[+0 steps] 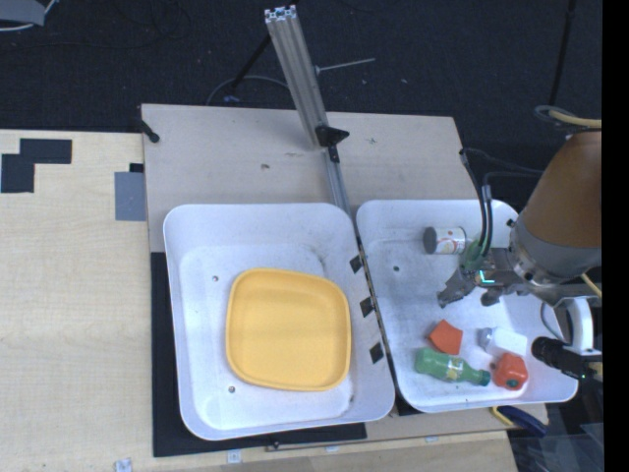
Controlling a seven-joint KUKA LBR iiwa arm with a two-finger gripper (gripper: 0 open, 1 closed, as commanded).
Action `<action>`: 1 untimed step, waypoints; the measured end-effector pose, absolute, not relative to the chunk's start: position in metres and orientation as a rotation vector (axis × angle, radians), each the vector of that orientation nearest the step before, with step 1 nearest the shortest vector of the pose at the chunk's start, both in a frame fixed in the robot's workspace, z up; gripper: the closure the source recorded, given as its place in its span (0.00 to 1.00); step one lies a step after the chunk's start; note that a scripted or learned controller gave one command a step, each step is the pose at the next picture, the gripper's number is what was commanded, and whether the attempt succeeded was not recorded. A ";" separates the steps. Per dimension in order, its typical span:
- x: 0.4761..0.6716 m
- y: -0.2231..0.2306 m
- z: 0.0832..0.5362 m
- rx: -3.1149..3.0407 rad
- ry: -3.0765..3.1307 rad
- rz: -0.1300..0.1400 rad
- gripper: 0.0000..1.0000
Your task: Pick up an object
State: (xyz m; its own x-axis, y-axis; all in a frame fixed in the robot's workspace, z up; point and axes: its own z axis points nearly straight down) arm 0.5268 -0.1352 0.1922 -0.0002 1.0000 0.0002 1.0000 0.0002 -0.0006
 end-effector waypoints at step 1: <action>0.527 -0.135 0.192 -2.221 -2.221 0.001 0.00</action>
State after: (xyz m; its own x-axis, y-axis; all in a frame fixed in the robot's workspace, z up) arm 0.5268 -0.1352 0.1921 -0.0002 1.0000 0.0002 1.0000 0.0002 -0.0006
